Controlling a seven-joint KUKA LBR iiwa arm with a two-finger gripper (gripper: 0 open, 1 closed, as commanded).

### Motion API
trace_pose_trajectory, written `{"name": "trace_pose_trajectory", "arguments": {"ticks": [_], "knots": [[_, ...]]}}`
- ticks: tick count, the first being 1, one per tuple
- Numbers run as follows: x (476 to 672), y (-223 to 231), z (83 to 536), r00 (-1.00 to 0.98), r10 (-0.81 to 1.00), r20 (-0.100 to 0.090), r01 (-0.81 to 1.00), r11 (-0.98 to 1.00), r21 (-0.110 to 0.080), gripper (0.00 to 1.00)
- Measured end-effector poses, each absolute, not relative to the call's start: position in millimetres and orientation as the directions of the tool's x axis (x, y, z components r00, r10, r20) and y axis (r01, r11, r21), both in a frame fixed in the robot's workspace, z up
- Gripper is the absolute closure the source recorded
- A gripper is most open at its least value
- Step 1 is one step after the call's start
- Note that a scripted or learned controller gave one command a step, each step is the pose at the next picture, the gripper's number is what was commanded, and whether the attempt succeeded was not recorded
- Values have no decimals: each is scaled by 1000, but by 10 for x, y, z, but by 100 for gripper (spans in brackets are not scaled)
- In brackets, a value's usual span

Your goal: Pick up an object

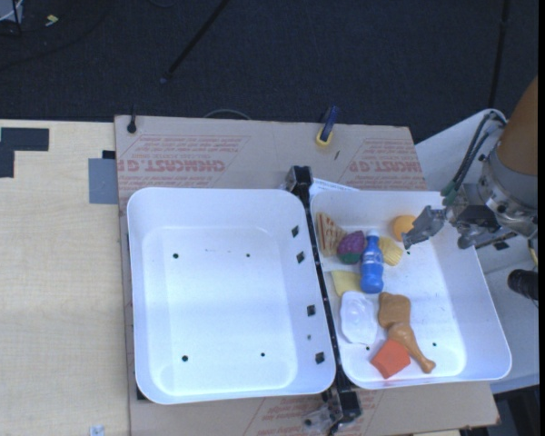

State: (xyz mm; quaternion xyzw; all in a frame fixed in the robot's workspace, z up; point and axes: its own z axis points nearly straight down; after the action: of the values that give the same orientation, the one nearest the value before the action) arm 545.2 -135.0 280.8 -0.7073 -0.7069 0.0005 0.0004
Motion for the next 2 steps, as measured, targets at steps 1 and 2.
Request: {"name": "trace_pose_trajectory", "arguments": {"ticks": [1, 2], "knots": [[5480, -624, 1808, -5, 1000, 5, 1000, 5, -13, 0], [5098, -1035, 851, 5, 1000, -1, 1000, -5, -2, 0]]}}
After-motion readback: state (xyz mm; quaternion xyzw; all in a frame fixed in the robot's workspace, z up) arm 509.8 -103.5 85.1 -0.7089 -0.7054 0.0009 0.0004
